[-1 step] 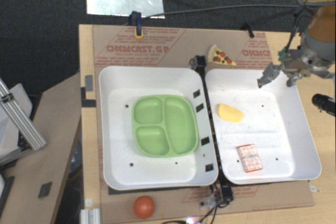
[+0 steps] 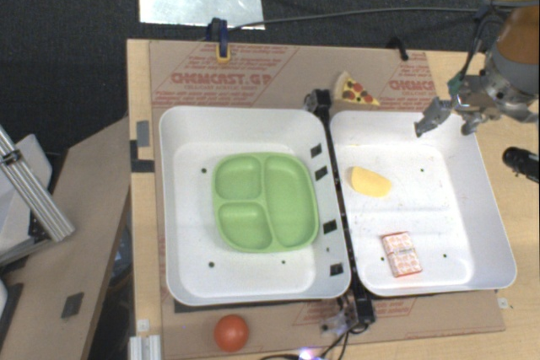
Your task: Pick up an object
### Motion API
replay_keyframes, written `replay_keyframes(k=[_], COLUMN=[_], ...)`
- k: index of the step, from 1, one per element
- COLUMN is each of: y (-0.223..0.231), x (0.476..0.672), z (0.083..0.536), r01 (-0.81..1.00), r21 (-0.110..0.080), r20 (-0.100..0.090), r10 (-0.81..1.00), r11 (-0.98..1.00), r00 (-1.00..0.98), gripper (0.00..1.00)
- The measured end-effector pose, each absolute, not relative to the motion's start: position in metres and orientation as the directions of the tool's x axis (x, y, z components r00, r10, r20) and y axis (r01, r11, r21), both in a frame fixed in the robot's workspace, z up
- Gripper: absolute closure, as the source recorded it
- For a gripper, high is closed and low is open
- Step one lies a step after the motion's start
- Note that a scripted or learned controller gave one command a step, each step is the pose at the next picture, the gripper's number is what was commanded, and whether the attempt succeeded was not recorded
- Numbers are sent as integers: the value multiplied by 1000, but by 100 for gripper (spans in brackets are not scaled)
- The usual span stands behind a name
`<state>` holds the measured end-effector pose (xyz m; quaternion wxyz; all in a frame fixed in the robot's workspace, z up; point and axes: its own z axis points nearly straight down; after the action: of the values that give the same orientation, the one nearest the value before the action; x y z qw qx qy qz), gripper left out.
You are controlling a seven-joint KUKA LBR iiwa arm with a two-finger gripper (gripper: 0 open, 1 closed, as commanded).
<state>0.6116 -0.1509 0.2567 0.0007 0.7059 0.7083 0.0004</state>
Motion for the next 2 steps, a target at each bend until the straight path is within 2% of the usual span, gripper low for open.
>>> replay_keyframes(k=[2], y=[-159], x=[613], z=[137], r01=[1000], r21=[0], r20=[0], r10=[1000], r11=[1], r00=[-1], gripper=[0])
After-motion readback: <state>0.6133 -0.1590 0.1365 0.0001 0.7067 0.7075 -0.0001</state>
